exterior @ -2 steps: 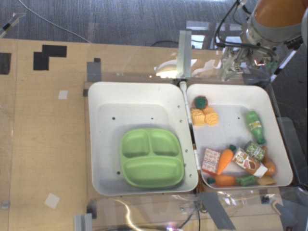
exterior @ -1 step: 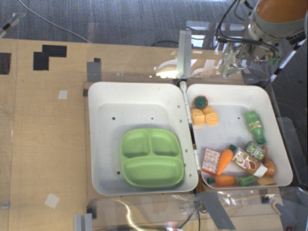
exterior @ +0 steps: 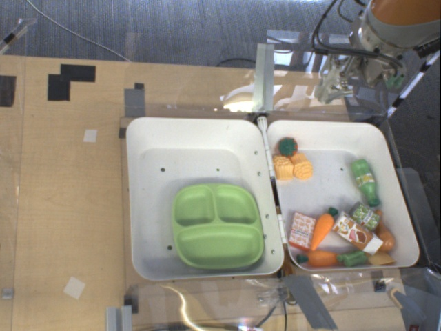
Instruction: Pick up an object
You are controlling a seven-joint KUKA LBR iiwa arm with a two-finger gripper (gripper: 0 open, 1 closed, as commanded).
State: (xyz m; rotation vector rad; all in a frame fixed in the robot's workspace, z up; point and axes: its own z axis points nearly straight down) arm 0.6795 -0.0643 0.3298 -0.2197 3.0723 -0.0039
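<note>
The wooden bench (exterior: 62, 205) spreads across the view, with black squares marked near its far left corner. On it sit two shallow white bins side by side, their inner rims touching. The left bin (exterior: 151, 150) holds a green divided plate (exterior: 217, 226), lying flat toward the near right part of the bin, with three compartments showing.

The arm (exterior: 403, 5), grey with an orange band, hangs at the top right, beyond the far rim of the right bin (exterior: 386, 150). Its gripper (exterior: 337, 81) sits above the bench just behind that bin, well apart from everything in it. How far the pincer is open cannot be told from here, and nothing can be seen in its grasp.

The objects to pick from all lie in the right bin. A green bottle (exterior: 364, 180) lies near the right wall. An orange carrot (exterior: 320, 230) leans at a slant in the near part, just beside a small red and white box (exterior: 301, 231). Another printed carton (exterior: 358, 236) lies toward the near right corner, with a green packet (exterior: 367, 214) just behind it. A second orange piece (exterior: 322, 258) rests against the near wall. Yellow corn pieces (exterior: 292, 166) sit close to the left wall, with a small dark green vegetable (exterior: 287, 145) touching their far side.
</note>
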